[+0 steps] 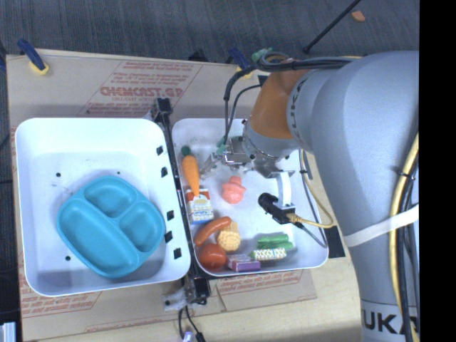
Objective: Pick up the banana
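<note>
Hovering our end effector low over the right bin beside the carrot, we cannot tell whether it is clenched or where the banana lies, so we should locate the fruit before descending.

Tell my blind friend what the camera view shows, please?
A grey robot arm reaches over the right bin, which holds toy foods such as a carrot and corn. The left bin holds a blue divided plate.
</note>
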`<state>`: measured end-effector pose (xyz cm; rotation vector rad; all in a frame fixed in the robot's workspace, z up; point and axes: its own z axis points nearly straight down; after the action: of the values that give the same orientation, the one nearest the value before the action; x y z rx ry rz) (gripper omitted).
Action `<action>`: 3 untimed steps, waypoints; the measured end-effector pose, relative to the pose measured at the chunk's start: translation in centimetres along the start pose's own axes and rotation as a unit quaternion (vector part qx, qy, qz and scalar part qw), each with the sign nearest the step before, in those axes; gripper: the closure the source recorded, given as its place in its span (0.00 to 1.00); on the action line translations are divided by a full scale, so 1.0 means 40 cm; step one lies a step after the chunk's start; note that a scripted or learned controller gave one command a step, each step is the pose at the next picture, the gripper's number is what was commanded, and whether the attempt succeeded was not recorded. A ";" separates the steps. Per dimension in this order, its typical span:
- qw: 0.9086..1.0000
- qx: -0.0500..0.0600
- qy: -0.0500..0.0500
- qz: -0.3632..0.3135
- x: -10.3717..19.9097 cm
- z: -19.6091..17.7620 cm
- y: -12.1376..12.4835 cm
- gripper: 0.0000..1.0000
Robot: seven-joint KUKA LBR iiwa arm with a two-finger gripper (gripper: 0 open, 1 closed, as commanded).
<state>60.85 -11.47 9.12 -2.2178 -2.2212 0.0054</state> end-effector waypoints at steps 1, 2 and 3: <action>0.987 0.008 0.002 -0.161 0.000 0.002 0.024 0.00; 0.997 -0.002 -0.001 -0.077 -0.245 -0.359 -0.105 0.00; 0.991 0.001 0.001 -0.131 -0.024 -0.202 -0.327 0.00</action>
<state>47.79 -12.45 17.25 -1.9046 -2.4905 0.0033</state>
